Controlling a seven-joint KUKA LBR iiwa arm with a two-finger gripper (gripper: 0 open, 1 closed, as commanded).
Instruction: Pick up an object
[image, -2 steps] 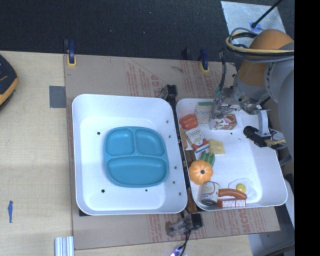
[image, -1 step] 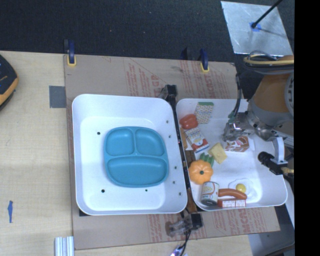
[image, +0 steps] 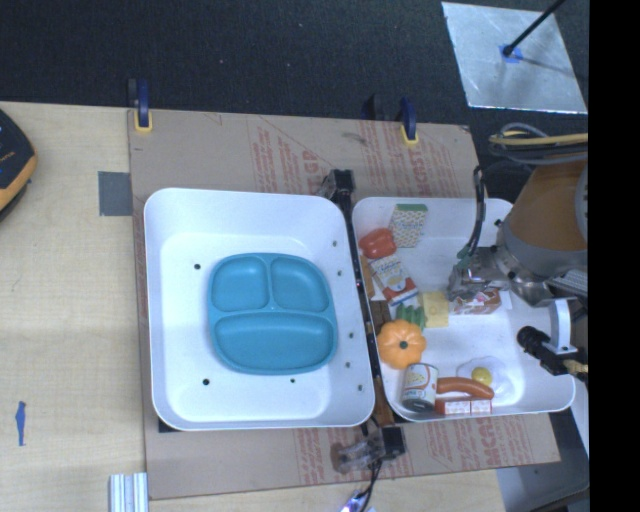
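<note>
The right bin (image: 535, 400) holds several small items. Along its left side lie a red pepper (image: 377, 242), a green and white carton (image: 408, 223), a printed packet (image: 392, 279), an orange pumpkin (image: 401, 343) and a tin can (image: 418, 386). A pale yellow block (image: 435, 309) lies near the middle, and a hot dog (image: 464, 388) lies by the front wall with a small yellow fruit (image: 482, 376) behind it. My gripper (image: 468, 284) is low in the right bin's middle, right over a red and white wrapper (image: 483, 299). Whether it touches the wrapper is hidden.
The left bin (image: 170, 300) bears a blue divided plate (image: 271, 311). The grey arm with its orange band (image: 545, 215) covers the right bin's far right corner. Cables and clamps run between the bins (image: 340, 185). A black part (image: 545, 350) juts over the right rim.
</note>
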